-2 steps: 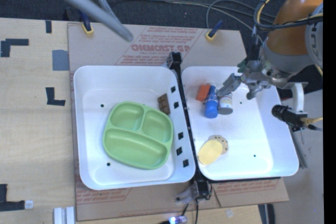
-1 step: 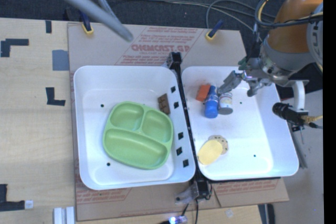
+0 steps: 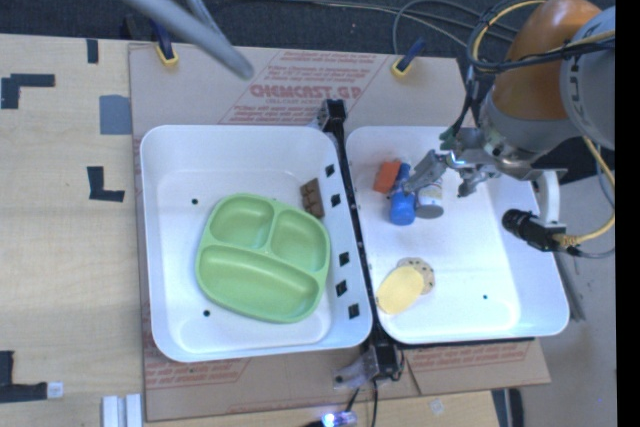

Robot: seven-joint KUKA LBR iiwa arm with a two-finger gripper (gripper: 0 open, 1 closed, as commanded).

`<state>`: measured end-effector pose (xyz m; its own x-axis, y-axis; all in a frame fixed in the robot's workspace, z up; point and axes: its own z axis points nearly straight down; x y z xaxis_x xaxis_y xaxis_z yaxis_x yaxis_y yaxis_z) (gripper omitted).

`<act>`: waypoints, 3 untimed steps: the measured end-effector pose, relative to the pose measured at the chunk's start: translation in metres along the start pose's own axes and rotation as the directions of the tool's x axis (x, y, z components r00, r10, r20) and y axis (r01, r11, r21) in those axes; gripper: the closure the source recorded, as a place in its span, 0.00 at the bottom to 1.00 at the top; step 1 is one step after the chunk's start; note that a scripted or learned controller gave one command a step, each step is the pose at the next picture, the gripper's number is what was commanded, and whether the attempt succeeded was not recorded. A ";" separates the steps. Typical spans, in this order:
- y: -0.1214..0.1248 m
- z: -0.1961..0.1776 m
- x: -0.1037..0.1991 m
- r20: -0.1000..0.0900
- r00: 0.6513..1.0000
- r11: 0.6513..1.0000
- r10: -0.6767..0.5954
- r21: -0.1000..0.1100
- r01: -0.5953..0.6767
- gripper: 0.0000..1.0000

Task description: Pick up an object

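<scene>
The tool [image 3: 418, 183] is low in the right bin [image 3: 520, 315], at the blue object [image 3: 402, 209] — nothing is lifted yet. Whether it pinches, I cannot tell.

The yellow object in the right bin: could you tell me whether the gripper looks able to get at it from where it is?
Probably yes: the yellow object lies apart from the others with nothing over it, and the gripper hangs just beyond it.

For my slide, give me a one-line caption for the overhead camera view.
Gripper low in the right bin beside a blue object; green plate in the left bin.
</scene>
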<state>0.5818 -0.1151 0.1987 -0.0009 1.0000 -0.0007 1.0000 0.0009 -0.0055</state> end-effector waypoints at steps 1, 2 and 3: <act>-0.002 0.045 0.006 -0.001 1.000 1.000 -0.001 0.001 0.001 0.00; 0.000 0.089 0.007 0.000 1.000 1.000 -0.001 0.000 0.001 0.00; 0.001 0.077 0.008 -0.001 1.000 1.000 -0.002 -0.001 0.002 1.00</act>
<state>0.5821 -0.1073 0.1221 -0.0030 1.0000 0.0001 1.0000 0.0030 -0.0041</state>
